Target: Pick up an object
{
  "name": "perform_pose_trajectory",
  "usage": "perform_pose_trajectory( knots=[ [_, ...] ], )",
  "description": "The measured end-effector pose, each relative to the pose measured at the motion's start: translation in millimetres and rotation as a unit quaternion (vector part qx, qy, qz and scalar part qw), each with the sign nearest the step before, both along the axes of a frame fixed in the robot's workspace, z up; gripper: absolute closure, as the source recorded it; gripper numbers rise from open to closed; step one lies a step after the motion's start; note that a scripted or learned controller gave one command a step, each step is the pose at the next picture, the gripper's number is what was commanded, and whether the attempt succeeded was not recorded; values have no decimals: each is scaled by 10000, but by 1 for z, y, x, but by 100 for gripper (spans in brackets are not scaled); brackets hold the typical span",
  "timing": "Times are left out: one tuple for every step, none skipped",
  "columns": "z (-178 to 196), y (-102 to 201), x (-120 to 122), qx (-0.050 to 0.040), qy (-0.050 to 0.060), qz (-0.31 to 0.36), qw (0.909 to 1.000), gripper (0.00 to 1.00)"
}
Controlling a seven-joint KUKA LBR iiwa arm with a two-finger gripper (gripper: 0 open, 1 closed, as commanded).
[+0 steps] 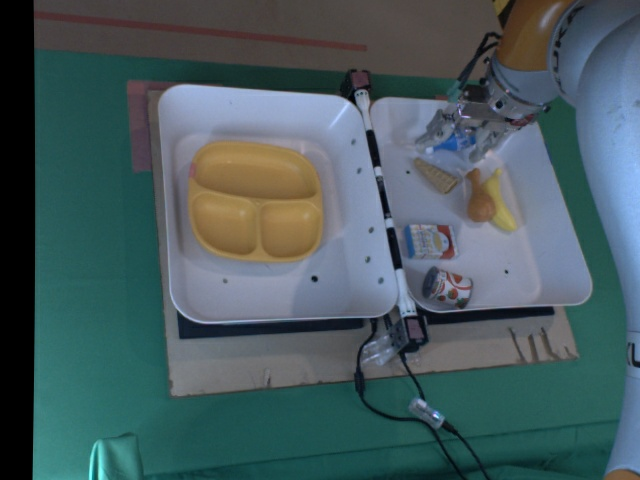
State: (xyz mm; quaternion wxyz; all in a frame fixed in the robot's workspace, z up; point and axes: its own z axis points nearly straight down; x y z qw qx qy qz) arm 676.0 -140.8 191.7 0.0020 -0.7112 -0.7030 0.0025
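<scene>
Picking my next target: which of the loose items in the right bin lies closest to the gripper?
The blue item under the gripper; the wedge, drumstick, banana, carton and can lie farther.

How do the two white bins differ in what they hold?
The left bin holds one large thing, a yellow divided plate. The right bin holds several small things, among them a can on its side and a small box. Both bins are shallow, white and rounded at the corners.

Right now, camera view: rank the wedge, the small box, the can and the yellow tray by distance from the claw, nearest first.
1. Wedge, in the right bin just below the claw.
2. Small box, mid right bin.
3. Can, near the right bin's front edge.
4. Yellow tray, across in the left bin.
</scene>
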Motion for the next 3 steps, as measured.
perform_pose_trajectory(
  knots=[
    [14, -3, 1, -30, -45, -35, 10000, 100],
    [98, 10, 27, -20, -116, 38, 9999, 100],
    [117, 9, 29, -46, -190, 17, 9998, 100]
  ],
)
